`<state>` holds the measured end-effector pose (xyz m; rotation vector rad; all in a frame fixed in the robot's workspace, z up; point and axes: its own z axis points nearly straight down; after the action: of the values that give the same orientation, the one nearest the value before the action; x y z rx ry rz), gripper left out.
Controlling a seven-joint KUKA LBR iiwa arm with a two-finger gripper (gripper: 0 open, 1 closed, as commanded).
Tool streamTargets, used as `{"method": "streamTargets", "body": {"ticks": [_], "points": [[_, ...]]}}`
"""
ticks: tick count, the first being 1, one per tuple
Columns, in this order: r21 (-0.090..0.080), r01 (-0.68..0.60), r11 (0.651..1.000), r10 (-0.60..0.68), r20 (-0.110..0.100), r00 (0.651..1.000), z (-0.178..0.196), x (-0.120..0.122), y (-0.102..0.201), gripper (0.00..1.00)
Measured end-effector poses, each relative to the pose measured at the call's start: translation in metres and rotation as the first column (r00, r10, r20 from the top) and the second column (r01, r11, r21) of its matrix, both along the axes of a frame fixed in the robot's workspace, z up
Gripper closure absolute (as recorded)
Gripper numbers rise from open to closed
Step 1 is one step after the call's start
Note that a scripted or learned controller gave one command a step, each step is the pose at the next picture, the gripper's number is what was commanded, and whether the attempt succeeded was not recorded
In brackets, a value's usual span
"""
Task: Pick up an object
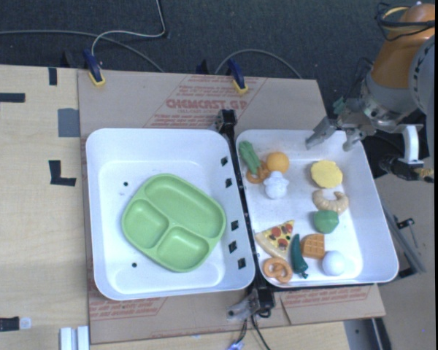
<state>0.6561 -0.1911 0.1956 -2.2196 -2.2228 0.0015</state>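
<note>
- The tool [334,133] hangs over the far rim of the right bin [376,217], at about 1 o'clock from the bin's middle, fingers spread and released, nothing between them.
- Pickable toys all lie in that bin: a yellow disc [326,173] nearest the tool, an orange ball [277,160], a white lump [277,187], a pizza slice [277,236], a white ball [333,263].
- Risk: a straight descent from here would likely strike the rim.
- Risk: the pieces at 6 o'clock touch one another, so a finger could wedge or nudge neighbours; round balls may roll out of the pinch.
- The left bin [102,195] holds a green tray [174,222], too broad for this tool, I judge.
- Hard to read: fingertips blur against the rim; the arm [401,64] is cut off at 3 o'clock.
</note>
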Motion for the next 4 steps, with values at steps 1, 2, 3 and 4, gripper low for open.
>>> {"method": "streamTargets", "body": {"ticks": [1,2,3,4], "points": [[-0.002,0.0,1.0,0.0,0.004,1.0,-0.108,-0.015,-0.033,0.0],[-0.001,0.001,1.0,-0.001,0.004,1.0,-0.109,-0.084,0.014,0.0],[0.0,-0.002,1.0,0.002,0.006,1.0,-0.109,-0.012,0.066,0.0],[-0.01,0.001,1.0,-0.001,-0.016,1.0,-0.111,0.009,0.086,0.0]]}}
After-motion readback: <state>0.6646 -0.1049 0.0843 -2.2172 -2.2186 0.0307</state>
